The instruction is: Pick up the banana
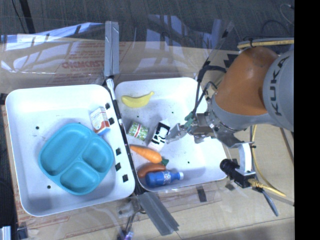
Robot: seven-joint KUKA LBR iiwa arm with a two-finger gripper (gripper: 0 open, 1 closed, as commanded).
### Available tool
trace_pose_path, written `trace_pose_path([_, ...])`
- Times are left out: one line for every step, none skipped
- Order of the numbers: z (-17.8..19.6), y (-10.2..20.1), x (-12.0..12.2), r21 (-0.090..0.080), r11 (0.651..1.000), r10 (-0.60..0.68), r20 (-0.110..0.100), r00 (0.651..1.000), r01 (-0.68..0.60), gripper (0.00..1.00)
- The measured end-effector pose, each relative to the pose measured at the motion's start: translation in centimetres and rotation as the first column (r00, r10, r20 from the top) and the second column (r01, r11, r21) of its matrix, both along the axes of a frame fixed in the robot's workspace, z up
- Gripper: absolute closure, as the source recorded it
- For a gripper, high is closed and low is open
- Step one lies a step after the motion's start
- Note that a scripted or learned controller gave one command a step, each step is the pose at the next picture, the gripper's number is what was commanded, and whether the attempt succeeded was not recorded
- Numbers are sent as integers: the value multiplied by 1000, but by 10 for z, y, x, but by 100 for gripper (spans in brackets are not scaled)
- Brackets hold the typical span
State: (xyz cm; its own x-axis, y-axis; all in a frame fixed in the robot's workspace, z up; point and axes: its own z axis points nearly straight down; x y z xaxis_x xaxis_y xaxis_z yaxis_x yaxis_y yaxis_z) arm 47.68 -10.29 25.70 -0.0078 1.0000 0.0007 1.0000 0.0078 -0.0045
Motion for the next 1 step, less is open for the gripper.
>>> trace_pose_path([-48,-7,83,-1,999,53,-1,999,-53,0])
